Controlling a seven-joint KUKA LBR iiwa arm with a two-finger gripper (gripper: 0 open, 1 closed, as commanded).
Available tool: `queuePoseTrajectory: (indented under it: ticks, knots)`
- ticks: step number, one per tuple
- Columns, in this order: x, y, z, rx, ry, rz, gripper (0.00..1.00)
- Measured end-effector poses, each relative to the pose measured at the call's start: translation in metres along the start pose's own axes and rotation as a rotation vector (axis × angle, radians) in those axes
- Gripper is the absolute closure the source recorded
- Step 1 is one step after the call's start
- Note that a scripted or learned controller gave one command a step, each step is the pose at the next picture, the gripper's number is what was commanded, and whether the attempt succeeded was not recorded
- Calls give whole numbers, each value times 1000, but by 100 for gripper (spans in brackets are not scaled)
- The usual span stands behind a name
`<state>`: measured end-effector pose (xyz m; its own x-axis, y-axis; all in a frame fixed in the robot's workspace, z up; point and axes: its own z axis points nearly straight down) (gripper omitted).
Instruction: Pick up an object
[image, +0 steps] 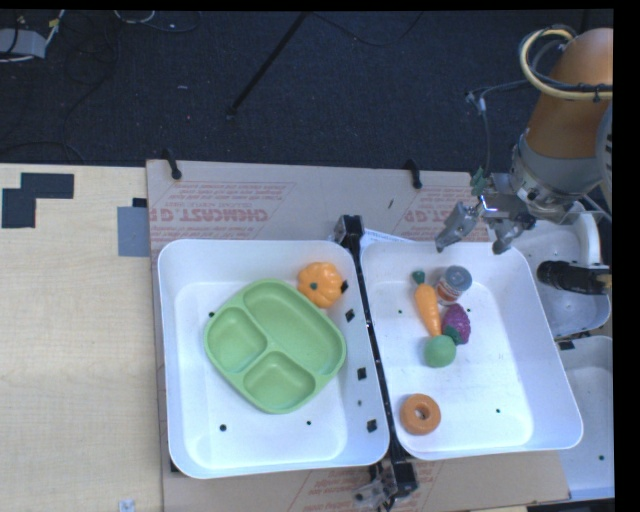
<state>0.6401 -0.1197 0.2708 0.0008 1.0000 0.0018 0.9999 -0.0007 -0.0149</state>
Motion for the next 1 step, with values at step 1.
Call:
queuePoseTrajectory:
  ticks: [1]
  knots:
    - [0,2,-8,-12,-1,-2,0]
